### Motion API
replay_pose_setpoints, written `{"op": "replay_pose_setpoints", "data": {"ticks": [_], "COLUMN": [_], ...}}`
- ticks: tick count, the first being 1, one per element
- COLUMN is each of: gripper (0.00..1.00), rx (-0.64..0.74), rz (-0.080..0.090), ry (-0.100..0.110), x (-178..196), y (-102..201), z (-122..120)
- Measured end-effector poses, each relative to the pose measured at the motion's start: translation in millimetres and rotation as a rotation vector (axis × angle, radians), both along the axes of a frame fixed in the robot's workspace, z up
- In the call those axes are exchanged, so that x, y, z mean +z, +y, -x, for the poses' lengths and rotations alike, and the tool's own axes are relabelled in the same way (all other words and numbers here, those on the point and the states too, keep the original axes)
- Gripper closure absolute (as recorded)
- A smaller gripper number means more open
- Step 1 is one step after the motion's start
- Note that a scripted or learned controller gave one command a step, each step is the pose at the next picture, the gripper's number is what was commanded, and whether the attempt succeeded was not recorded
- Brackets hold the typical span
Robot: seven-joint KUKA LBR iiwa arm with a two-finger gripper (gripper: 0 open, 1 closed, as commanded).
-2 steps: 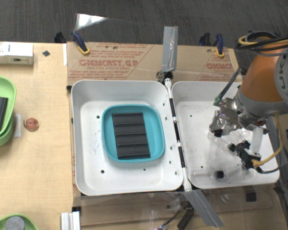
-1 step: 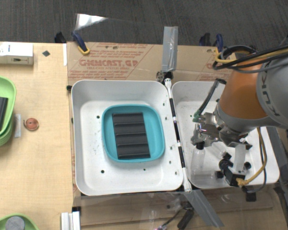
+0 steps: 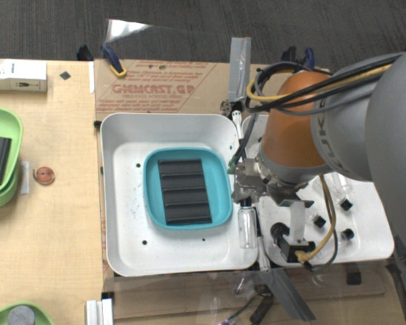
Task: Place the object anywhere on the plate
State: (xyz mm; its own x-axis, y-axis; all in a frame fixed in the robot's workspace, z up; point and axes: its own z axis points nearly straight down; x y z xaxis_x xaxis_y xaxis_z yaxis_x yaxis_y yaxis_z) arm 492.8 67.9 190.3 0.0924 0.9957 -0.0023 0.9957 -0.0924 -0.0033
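Plate (image 3: 153, 193) centred in left bin (image 3: 118, 202), margins all round

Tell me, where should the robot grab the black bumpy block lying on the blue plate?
Probably across its two long straight sides, near the middle, coming straight down from above. The black block lies flat in the blue plate, whose raised rim would likely block a sideways reach.

My target, a teal plate (image 3: 187, 189) with rounded corners, lies flat at the middle of the left white bin (image 3: 122, 195). A black ribbed block (image 3: 184, 191) rests flat on the plate, covering most of its centre.
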Motion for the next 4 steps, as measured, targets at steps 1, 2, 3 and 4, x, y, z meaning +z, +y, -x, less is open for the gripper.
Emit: {"op": "replay_pose_setpoints", "data": {"ticks": [1,2,3,4], "gripper": [0.00,0.00,0.00,0.00], "rx": [-0.001,0.074,0.113,0.132], "rz": [0.000,0.000,0.000,0.000], "ry": [0.000,-0.001,-0.001,-0.001], "x": [0.1,0.3,26.9,93.8], "y": [-0.2,-63.8,-105.9,-148.4], "z": [0.0,-16.8,-54.6,-52.0]}}
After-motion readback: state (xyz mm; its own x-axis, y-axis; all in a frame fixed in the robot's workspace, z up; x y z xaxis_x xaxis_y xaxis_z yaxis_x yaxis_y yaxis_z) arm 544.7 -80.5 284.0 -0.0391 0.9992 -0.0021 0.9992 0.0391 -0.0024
